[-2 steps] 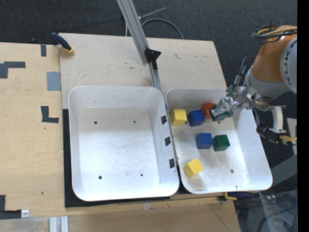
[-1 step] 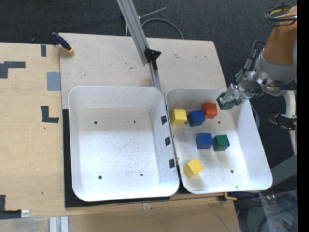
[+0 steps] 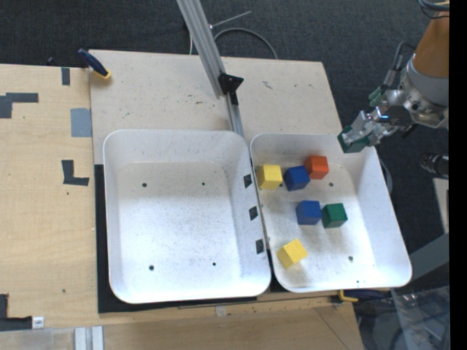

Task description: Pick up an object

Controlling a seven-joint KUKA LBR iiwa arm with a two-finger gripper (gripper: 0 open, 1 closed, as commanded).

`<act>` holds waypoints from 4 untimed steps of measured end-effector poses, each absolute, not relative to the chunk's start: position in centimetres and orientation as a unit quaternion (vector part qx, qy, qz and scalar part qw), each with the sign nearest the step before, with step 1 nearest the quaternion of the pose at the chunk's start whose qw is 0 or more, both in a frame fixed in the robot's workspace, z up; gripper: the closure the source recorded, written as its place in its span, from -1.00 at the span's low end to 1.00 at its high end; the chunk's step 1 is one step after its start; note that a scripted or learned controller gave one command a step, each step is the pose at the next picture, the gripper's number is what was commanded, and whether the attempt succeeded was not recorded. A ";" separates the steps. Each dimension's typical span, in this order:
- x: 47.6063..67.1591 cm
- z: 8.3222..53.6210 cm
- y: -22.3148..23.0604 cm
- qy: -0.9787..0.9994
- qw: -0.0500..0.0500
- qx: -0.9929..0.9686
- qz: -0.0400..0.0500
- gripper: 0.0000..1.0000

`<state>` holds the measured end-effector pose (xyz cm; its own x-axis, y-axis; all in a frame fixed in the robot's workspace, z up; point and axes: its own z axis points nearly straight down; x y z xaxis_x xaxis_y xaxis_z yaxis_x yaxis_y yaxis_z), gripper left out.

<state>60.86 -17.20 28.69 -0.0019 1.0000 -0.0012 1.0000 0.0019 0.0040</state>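
The hand hangs over the right bin's far right rim, away from the blocks. Whether its fingers are apart or together, I cannot tell.

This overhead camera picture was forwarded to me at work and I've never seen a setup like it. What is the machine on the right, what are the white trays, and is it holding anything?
The picture is taken from one fixed camera above a bench, looking down at a slant. The machine at the right is a robot arm, grey with an orange band, ending in a two-finger gripper that hangs over the upper right rim of the right bin. Nothing is visible between its fingers.

The two white trays are shallow bins side by side. The right one holds six small cubes: two yellow, two blue, an orange one and a green one. The left bin sits beside it. The arm's job is to pick up one object.
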 end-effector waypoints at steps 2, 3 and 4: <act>61.9 27.7 -8.0 0.709 -0.001 0.705 0.000 1.00; 61.5 27.1 -2.3 0.709 -0.002 0.705 -0.001 1.00; 62.2 26.2 4.0 0.710 -0.002 0.704 0.000 1.00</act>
